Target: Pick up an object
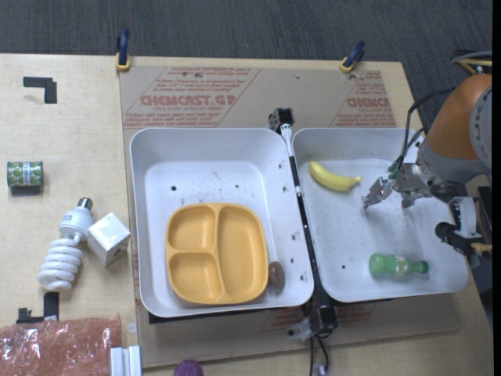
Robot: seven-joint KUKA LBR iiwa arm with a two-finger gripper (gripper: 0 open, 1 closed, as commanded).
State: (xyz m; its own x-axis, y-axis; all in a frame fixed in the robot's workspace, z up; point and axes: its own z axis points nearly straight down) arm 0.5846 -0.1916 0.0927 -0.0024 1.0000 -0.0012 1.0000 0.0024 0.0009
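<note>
Bulb, cube, green can on bench

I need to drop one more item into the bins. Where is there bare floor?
Right bin: bare in the middle and front left, between the banana, the green bottle and the gripper. Left bin: a bare strip behind the yellow divided plate. Its front is crowded, with a small brown object beside the plate.

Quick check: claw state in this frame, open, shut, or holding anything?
Claw: open, holding nothing, in the right bin between the banana and the green bottle.
</note>
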